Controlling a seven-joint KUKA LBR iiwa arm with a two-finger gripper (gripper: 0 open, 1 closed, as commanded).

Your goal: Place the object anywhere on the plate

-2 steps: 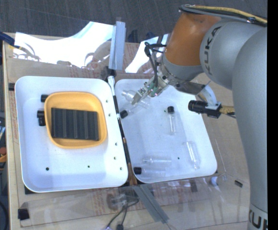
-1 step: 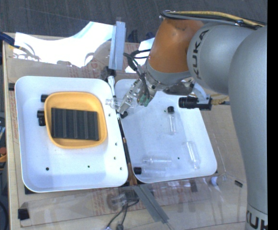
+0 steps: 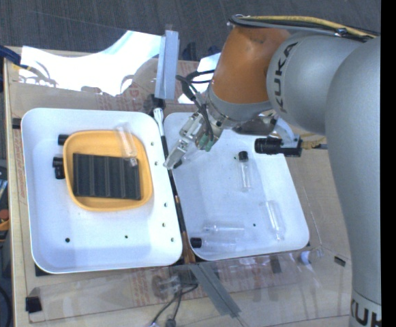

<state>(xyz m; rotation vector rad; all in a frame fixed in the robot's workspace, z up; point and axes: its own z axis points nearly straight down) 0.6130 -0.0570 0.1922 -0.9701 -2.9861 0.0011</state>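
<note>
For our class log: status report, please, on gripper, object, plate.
Gripper over the bins' divide. Clear plastic tube lying on yellow plate's top-right rim. More tubes in right bin.

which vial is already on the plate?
The vial lying on the yellow plate's top right rim, in the left bin. The other three lie in the right bin.

Left bin [image 3: 44,240]: plain white, far side from the jaws.
Right bin [image 3: 215,182]: plain white, under the jaws.
Plate [image 3: 78,193]: yellow-orange rim, dark grey ribbed centre with black stripes.
Tube on plate [image 3: 127,144]: clear, colourless.
Tubes in right bin [image 3: 245,174]: clear; one has a black cap.
Arm [image 3: 320,80]: grey, with an orange band.
Gripper [image 3: 177,157]: pale grey metal, green spot just behind the jaws.
</note>
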